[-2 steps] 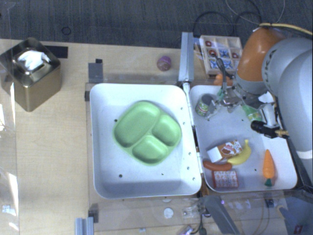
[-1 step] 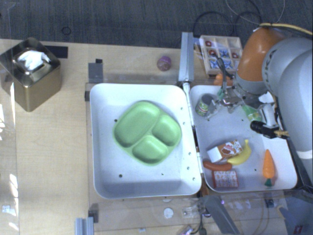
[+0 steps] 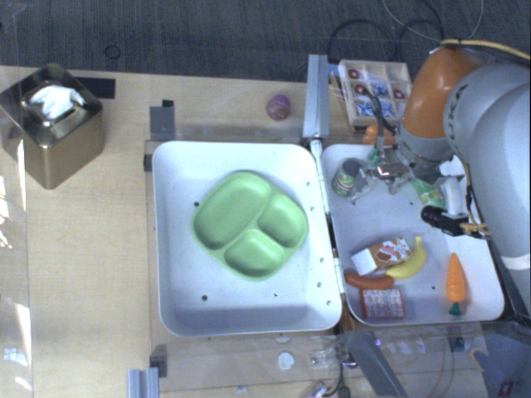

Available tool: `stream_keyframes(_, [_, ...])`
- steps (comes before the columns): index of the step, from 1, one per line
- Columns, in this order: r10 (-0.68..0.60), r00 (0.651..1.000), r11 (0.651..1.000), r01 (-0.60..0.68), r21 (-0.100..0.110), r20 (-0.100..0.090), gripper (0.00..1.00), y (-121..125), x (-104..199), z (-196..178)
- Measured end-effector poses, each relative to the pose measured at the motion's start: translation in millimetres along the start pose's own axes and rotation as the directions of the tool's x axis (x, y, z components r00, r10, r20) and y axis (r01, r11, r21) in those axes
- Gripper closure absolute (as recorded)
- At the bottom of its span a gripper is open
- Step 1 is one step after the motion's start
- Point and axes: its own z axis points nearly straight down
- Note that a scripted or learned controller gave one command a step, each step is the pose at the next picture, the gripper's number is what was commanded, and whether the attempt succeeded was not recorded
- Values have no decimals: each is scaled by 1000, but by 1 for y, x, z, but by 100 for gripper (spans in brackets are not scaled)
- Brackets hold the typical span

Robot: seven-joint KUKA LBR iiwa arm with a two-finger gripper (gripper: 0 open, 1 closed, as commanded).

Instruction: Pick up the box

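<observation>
Overhead, at the far left of the bench sits a brass-coloured tissue box (image 3: 55, 131). Moving right, the left white bin (image 3: 170, 247) holds a green three-section plate (image 3: 250, 224) at its centre. A small purple ball (image 3: 279, 107) lies on the bench at twelve o'clock from that bin. Next comes the right white bin (image 3: 489, 309). At its six o'clock lie a small red printed box (image 3: 382, 303), a sausage (image 3: 369, 280) touching its upper edge, a red-and-white packet (image 3: 386, 254) and a banana (image 3: 410, 263); a carrot (image 3: 455, 279) stands at four o'clock. The gripper (image 3: 383, 170) hovers near the bin's twelve o'clock, beside a small metal can (image 3: 346, 177). Whether it is released or clenched cannot be told; nothing is visibly held. The red box lies at about six o'clock from the gripper, well apart, its long axis running roughly nine to three. A flat patterned carton (image 3: 365, 89) rests outside the bin at twelve o'clock.
</observation>
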Motion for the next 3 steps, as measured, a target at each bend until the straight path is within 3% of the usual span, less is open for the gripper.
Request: stream_keyframes(3, [91,996,996,-91,8,-5,0,-1,-1,0])
